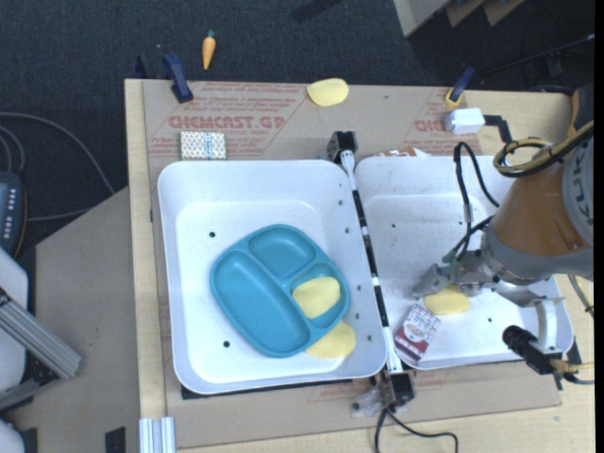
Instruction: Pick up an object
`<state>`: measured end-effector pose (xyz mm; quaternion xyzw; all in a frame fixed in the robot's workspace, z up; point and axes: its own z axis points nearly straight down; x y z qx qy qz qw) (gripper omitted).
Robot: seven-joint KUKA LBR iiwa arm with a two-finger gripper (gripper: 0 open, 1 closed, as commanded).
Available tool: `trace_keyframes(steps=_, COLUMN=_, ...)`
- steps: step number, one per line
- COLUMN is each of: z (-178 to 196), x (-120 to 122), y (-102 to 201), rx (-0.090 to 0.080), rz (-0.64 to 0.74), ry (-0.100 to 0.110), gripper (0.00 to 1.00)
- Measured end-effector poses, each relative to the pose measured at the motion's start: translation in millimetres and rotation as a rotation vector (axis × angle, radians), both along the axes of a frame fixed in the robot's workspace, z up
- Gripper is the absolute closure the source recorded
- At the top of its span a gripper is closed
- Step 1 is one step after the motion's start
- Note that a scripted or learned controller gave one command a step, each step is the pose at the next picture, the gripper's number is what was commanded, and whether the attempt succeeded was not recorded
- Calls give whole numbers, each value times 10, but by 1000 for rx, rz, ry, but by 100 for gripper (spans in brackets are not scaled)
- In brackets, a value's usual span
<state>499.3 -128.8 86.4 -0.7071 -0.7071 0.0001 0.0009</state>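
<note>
The grey arm with its orange band fills the right-hand shallow white bin (415, 182) from the right, leaving open floor toward that bin's far and left side. Its two-finger gripper (442, 281) sits low, just above a pale yellow rounded object (447, 302); whether the tool is spread or pressed together, I cannot tell. A small red-and-white packet (416, 332) lies at the near edge beside it. The left-hand white bin (189, 206) holds a blue divided plastic tray (264, 291) with one yellow piece (317, 295) in a compartment and another yellow piece (332, 342) against its near rim.
</note>
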Motion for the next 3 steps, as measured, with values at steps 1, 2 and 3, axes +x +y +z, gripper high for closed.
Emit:
trace_keyframes(steps=1, z=116, x=18, y=-6, rx=-2, rz=-1, ry=-7, gripper=100)
trace_keyframes(steps=2, z=115, x=17, y=-5, rx=-2, rz=-1, ry=-6, gripper=0)
trace_keyframes(steps=3, z=213, x=21, y=-3, rx=-3, rz=-1, ry=-8, gripper=100)
